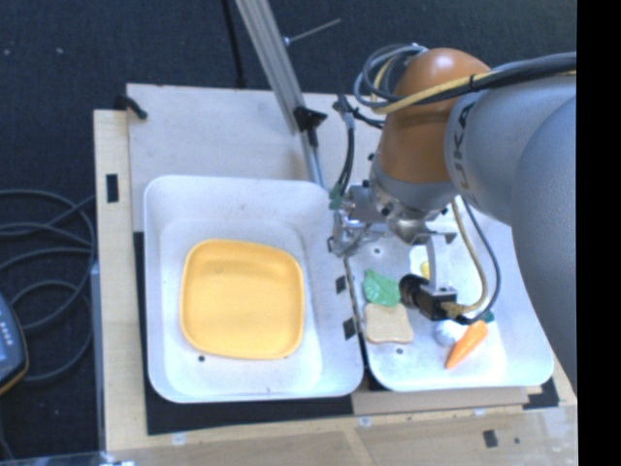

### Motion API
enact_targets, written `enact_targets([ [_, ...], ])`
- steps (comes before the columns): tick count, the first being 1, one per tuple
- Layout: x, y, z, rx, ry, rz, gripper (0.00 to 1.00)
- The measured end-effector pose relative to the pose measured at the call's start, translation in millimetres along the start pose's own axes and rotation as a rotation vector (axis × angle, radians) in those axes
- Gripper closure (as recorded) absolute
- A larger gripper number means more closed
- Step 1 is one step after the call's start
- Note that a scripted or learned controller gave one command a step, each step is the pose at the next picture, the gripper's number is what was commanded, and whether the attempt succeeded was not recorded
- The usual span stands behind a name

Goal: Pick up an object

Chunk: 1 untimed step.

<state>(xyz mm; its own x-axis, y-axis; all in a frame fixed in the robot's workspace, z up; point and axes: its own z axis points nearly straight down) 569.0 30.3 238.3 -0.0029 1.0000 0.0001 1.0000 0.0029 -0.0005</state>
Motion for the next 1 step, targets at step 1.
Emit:
enact_targets([
  [1,49.3,26.5,8.1,0.0,0.0,0.0,1.0],
])
